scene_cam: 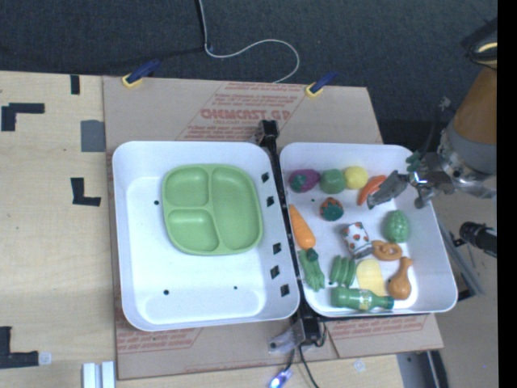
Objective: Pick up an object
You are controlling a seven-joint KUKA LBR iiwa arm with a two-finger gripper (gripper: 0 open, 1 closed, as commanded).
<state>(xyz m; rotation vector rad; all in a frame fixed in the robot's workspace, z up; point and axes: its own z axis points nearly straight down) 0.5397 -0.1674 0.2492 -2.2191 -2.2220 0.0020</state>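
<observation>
Now I am on the approach: my pincer (386,191) hangs over the right bin (436,297), fingers apart and holding nothing, just beside a red pepper (371,187). Next I judge I must drop straight, then clench on it.

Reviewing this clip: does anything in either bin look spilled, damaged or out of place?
Nothing stands out. The toy foods all lie inside the right bin, crowded but contained, with the green bottle on its side near the front wall. The green divided plate sits flat in the left bin. The gripper hovers over the right bin's upper area.
</observation>
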